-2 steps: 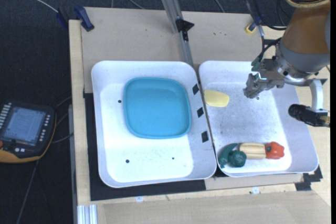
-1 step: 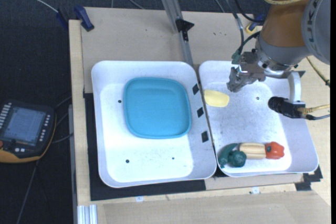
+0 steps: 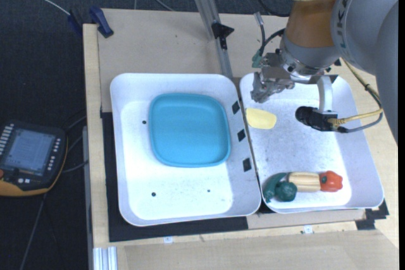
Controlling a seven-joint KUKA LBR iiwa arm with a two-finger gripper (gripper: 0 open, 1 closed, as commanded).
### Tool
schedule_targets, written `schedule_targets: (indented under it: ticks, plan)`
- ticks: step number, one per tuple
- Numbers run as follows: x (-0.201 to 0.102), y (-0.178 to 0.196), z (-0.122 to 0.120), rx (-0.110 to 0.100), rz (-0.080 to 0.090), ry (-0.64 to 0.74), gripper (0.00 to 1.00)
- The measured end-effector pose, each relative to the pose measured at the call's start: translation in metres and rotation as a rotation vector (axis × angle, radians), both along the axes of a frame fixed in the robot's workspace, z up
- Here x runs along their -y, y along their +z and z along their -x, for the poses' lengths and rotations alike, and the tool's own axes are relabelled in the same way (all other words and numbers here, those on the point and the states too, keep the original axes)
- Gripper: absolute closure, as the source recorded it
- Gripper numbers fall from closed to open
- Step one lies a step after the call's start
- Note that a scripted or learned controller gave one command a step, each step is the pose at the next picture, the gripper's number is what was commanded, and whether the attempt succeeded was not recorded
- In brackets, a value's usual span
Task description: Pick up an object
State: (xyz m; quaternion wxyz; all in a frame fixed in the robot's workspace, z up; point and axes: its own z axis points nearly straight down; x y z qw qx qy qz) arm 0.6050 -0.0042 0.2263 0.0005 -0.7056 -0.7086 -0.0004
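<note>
Yellow piece (image 3: 261, 118) lies in the right bin (image 3: 354, 155), near its top left corner, just below the jaws (image 3: 262, 93). Can't tell if they're spread or closed. Green, tan and red toys (image 3: 304, 183) sit along the bottom edge. Blue plate (image 3: 188, 129) fills the left bin (image 3: 130, 199).

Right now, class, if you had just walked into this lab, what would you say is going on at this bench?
A grey robot arm reaches in from the right over the right-hand bin. Its gripper hangs at that bin's upper left, just above a pale yellow piece lying on the floor of the bin; nothing is seen between its fingers. A green, tan and red toy lies near that bin's front edge. The left-hand bin holds a blue square plate. Nothing has been picked up yet.
</note>
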Motion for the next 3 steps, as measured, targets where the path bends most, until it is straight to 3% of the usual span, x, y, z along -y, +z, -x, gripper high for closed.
schedule_targets:
  ticks: [2,3]
  plan:
    - [-0.096,0.006,-0.045,0.0,0.001,-0.001,1.0]
    - [-0.094,0.007,-0.045,0.001,0.001,-0.004,0.0]
